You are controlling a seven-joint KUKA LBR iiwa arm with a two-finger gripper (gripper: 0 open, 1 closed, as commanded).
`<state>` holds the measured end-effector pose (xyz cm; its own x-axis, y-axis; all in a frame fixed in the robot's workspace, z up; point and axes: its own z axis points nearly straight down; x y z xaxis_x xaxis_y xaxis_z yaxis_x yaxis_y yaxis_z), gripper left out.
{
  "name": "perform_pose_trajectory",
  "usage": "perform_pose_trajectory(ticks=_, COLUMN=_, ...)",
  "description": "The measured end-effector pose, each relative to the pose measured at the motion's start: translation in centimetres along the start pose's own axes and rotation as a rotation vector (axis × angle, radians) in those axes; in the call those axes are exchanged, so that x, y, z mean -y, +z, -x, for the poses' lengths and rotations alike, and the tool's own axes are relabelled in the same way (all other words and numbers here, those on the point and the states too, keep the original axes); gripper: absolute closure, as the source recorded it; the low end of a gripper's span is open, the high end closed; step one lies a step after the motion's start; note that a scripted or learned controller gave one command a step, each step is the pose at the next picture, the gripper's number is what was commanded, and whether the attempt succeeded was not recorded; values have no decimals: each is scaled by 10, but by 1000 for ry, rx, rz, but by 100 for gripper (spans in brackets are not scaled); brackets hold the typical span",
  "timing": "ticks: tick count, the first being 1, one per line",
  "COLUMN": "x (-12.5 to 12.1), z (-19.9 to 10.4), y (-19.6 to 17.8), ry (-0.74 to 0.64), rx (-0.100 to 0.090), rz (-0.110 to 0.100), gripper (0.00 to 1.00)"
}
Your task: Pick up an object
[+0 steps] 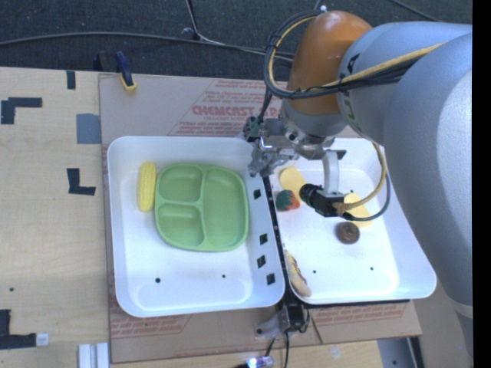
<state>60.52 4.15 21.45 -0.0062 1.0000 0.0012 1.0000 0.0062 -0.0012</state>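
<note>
My gripper (265,159) hangs over the divider between the two bins, near their far edge, under the orange wrist band (326,56). Just right of it in the right bin (383,282) lie a pale yellow piece (292,178) and a small red and green item (286,199). A brown round object (348,233) and another yellow piece (359,208) lie further right. A tan, banana-like item (298,276) rests at that bin's near left corner. In the left bin (184,297) a corn cob (146,186) lies beside a green divided plate (202,206).
The big grey arm covers the right bin's far right side. A black cylindrical part (318,200) with cables hangs from the wrist over the right bin. Both bins sit on a cardboard sheet (192,102) on the wooden bench.
</note>
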Motion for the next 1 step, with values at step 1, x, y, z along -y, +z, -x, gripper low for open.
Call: perform_pose_trajectory(ticks=1, x=-5, z=-46, y=2, ry=1, rx=1, rz=0, gripper=100)
